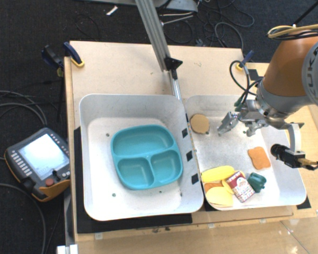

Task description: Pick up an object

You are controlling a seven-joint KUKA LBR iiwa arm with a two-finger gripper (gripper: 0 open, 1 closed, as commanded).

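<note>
In the right bin lie several small objects. A round tan cookie rests at its far left corner, and an orange wedge lies toward the right. Near the front edge sit two yellow pieces, a red and white box and a dark green item. My gripper hovers over the bin's back part, between the cookie and the orange wedge. It is open, its fingers spread apart with nothing between them.
The left bin holds a teal divided tray. A slanted metal pole ends at the wall between the bins. A teach pendant lies off the bench to the left. Cables trail across the floor behind.
</note>
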